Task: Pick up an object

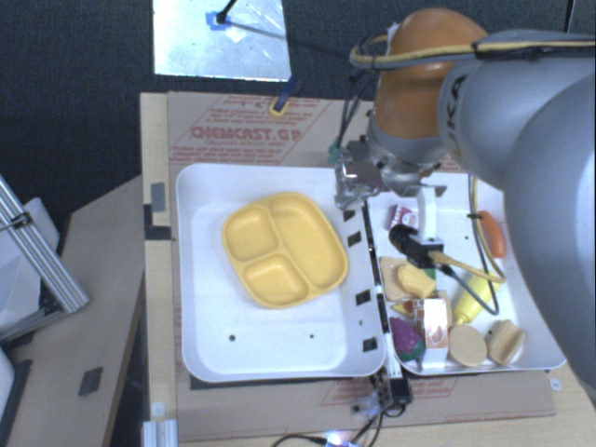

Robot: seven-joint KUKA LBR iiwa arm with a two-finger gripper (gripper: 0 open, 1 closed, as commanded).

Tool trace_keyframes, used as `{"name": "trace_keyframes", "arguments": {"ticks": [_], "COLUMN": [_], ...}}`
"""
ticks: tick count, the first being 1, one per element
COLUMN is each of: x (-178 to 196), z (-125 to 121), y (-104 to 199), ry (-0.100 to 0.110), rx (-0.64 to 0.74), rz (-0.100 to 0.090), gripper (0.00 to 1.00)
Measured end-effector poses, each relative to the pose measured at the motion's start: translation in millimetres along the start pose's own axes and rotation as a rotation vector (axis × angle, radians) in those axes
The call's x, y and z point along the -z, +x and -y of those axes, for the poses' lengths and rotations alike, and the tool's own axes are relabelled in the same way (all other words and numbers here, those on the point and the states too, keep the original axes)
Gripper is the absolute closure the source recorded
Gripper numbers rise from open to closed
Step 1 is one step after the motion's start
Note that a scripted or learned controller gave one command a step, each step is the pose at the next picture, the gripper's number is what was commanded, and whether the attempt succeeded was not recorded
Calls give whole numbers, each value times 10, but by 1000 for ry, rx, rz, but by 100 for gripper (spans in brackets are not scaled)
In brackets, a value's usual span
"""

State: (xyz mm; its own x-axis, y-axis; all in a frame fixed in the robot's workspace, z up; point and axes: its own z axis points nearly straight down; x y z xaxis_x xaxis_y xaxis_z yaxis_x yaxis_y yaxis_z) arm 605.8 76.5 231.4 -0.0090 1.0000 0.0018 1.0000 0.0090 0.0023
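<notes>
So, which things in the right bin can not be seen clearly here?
- Right bin: its far and right parts, covered by the arm, camera view.
- Orange thing: partly behind the arm; kind unclear.
- Red-and-white packet: print too small to read.
- Purple thing: blurred, shape unclear.

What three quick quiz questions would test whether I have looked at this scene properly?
1. How many compartments does the yellow tray have? A) two B) three C) five
2. True or false: the yellow tray lies in the bin on the view's right.
3. Fill in: the small toy foods are piled in the bin on the view's ___.

Key: 1 B. 2 False, it lies in the left bin. 3 right; they fill the right bin.
</notes>
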Motion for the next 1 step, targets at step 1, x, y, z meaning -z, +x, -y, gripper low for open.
{"name": "trace_keyframes", "arguments": {"ticks": [1], "x": [-147], "z": [-60], "y": [-150], "ry": [2], "rx": [-9], "rz": [2], "gripper": [100]}}
